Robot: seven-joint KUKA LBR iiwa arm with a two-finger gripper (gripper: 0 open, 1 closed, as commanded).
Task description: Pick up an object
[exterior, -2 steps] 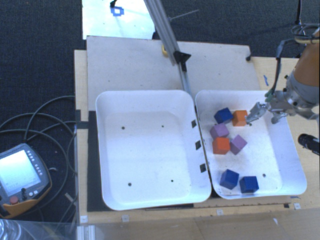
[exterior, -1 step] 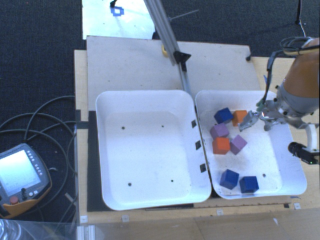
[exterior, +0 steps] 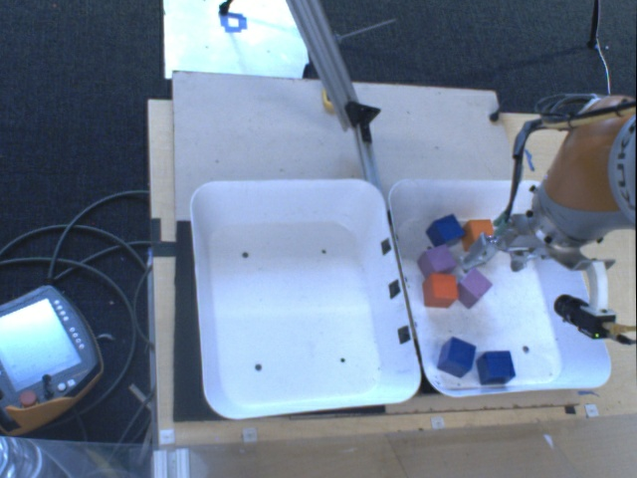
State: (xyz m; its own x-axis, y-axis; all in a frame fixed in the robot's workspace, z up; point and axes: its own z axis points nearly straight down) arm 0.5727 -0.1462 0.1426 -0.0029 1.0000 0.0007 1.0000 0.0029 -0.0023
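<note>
The right bin [exterior: 572,361] holds several small cubes. A blue cube [exterior: 445,230], an orange cube [exterior: 477,232], a purple cube [exterior: 436,261], an orange-red cube [exterior: 440,290] and a second purple cube [exterior: 475,287] cluster near its upper left. Two more blue cubes [exterior: 457,356] [exterior: 495,366] lie near the front edge. My gripper [exterior: 480,254] reaches in from the right and hangs over the cluster, between the orange cube and the lower purple cube. Nothing shows between its fingers.
The left bin [exterior: 214,297] stands beside the right one, their walls touching at the middle. A slanted metal pole [exterior: 323,53] rises behind the bins. A teach pendant [exterior: 40,352] and cables lie on the floor at left.
</note>
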